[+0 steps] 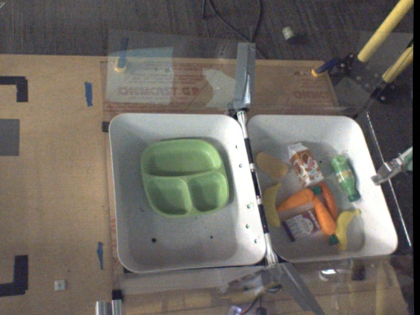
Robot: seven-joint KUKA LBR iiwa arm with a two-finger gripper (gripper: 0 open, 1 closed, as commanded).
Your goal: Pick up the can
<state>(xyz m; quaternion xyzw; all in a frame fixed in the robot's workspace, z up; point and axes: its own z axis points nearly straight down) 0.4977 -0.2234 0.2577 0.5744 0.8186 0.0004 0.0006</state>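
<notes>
The can lies in the right bin just below the carrots, well apart from the claw at that bin's right rim; the claw's spread cannot be told

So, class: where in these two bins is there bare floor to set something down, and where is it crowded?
Free: left bin floor below the green tray; right bin's top strip. Crowded: around the carrots.

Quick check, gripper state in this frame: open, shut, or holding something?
Gripper: at the right edge of the right bin, nothing seen in it; open or shut cannot be told.
</notes>
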